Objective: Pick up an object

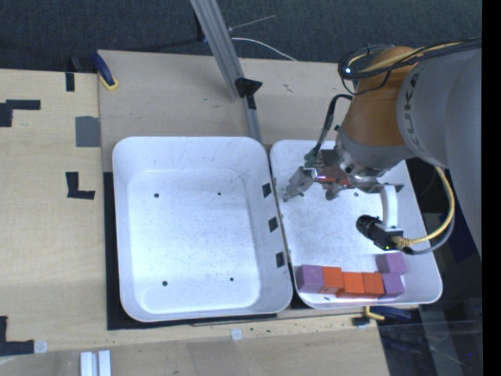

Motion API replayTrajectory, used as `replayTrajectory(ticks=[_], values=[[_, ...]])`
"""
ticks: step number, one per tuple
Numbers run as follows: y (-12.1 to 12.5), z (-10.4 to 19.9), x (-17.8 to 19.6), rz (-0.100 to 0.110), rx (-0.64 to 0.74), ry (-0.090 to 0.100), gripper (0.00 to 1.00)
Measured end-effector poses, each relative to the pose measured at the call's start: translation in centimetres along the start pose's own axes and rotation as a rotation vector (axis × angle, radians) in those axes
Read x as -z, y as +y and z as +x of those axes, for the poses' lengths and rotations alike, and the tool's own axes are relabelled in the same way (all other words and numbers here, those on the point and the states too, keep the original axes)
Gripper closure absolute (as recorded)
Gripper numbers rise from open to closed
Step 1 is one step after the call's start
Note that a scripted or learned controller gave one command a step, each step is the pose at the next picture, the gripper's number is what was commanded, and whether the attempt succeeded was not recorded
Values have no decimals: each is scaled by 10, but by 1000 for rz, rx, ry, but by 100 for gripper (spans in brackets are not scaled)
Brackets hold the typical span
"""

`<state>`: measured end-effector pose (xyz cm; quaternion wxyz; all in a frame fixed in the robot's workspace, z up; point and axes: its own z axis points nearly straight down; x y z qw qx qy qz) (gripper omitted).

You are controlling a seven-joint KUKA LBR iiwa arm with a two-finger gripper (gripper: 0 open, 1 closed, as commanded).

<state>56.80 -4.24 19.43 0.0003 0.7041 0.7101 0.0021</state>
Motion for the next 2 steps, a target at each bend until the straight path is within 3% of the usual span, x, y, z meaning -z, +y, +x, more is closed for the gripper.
replayTrajectory(ticks=[1, 2], values=[[12, -22, 53, -1, -7, -4, 0], [-19, 10, 1, 12, -6, -1, 0]])
